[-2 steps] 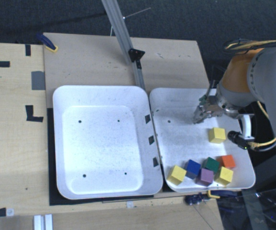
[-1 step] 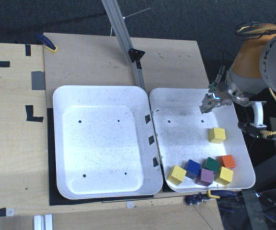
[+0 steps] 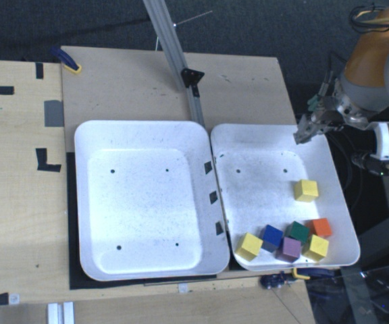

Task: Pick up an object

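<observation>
Wide pale wooden table carries two shallow white plastic bins side by side. Left white bin sits bare inside, dark speckles on the floor of it. Right white bin holds all the candidates. Grey arm with its orange band comes in from the right, and the gripper hangs over the far right corner of the right bin, near the rim; it is too small and dark against the bin wall for me to tell whether it stands open or closed, and nothing shows in its grasp. A slanted grey metal pole crosses the table top toward the seam between the bins. Small stuff: a lone yellow cube sits by itself mid-bin, closest to the gripper. Along the near edge a tight cluster: yellow cube, blue cube, purple cube, green cube, orange cube, another yellow cube. Risks, as I judge them: the cluster blocks touch or nearly touch, so a descent there could wedge against a neighbour or shove blocks aside. Those nearest the wall leave little room on the rim side. The lone cube looks the safer pick, though an off-centre close could skid it away.
</observation>
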You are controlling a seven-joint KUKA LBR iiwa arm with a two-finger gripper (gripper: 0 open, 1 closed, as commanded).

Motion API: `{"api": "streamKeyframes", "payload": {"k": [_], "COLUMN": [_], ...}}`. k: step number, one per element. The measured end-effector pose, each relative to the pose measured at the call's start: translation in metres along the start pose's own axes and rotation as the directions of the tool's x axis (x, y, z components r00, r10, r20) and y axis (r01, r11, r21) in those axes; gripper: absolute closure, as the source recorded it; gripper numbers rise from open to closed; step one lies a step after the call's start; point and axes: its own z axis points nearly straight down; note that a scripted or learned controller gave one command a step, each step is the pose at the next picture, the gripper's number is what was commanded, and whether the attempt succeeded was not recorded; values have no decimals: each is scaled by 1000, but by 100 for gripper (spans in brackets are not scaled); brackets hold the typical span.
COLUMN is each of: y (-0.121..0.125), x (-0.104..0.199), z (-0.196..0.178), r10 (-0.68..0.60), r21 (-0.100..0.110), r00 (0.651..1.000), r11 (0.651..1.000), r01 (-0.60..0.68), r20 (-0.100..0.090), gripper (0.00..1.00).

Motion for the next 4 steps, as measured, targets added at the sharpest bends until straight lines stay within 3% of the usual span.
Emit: {"api": "streamKeyframes", "payload": {"k": [1,4], "y": [8,-49], "x": [4,156], "z": [-61,-22], "r10": [-1,-4], "r21": [-1,11], "r00": [1000,1000], "r11": [1000,1000], "r01": [1,4], "r20": [0,-3], "gripper": [100,100]}}
